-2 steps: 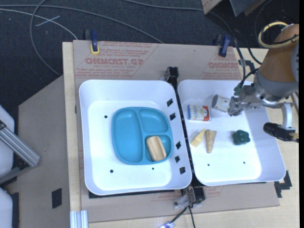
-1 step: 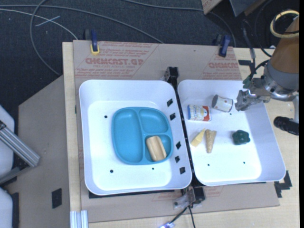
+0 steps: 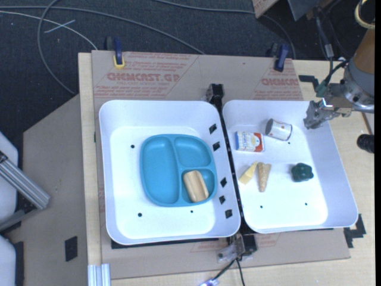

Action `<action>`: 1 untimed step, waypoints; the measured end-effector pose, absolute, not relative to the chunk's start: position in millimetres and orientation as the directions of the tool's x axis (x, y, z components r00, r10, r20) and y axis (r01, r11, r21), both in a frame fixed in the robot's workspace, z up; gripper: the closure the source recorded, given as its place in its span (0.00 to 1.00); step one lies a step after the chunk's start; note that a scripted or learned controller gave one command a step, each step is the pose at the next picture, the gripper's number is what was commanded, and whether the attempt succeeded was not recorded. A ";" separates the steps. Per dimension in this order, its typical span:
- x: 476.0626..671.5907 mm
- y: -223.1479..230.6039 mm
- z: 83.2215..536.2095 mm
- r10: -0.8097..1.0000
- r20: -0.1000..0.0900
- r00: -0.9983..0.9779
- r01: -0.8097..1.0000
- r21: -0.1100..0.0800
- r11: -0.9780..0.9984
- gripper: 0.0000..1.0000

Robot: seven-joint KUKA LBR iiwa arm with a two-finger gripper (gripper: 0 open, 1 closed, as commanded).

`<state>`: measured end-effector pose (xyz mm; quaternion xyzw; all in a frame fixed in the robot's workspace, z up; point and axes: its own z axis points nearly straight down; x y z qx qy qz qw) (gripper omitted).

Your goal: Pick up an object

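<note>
Hand [image 3: 314, 117]: positioned over right bin's [image 3: 333, 177] upper right edge; grip state cannot be told. Can [image 3: 278, 128]: laid just left of hand, apart.

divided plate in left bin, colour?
Light blue divided plate, clearest in the camera view.

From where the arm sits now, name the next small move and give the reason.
Probably shift the gripper a little left and lower it over the grey cylinder. It is at the right bin's upper right edge with nothing seen between its fingers, and the cylinder is the nearest object, lying apart from the small carton.
</note>
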<state>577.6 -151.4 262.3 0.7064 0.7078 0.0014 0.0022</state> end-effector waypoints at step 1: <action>578.5 -151.3 293.4 1.000 -0.001 -0.002 1.000 0.004 0.002 1.00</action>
